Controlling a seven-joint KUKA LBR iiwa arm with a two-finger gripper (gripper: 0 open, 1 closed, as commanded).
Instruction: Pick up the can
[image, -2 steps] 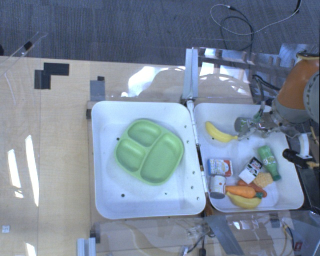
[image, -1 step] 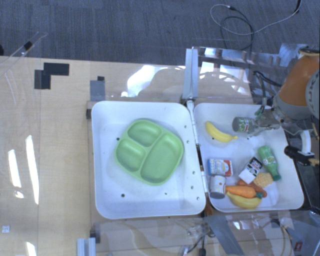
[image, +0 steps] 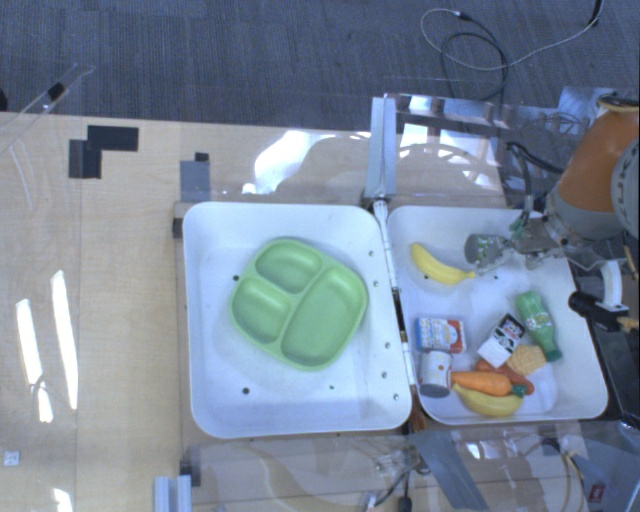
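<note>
The can, small and silver-grey, sits in the right bin near its front left corner. A small red and white carton lies just behind it and a carrot just to its right. The arm's gripper hangs over the far part of the same bin, just right of a yellow banana. It is well behind the can and apart from it. I see nothing held at its tip.
The right bin also holds a green bottle, a small white box, a cracker and a second banana. A green divided plate lies in the left bin. A metal divider stands behind the bins.
</note>
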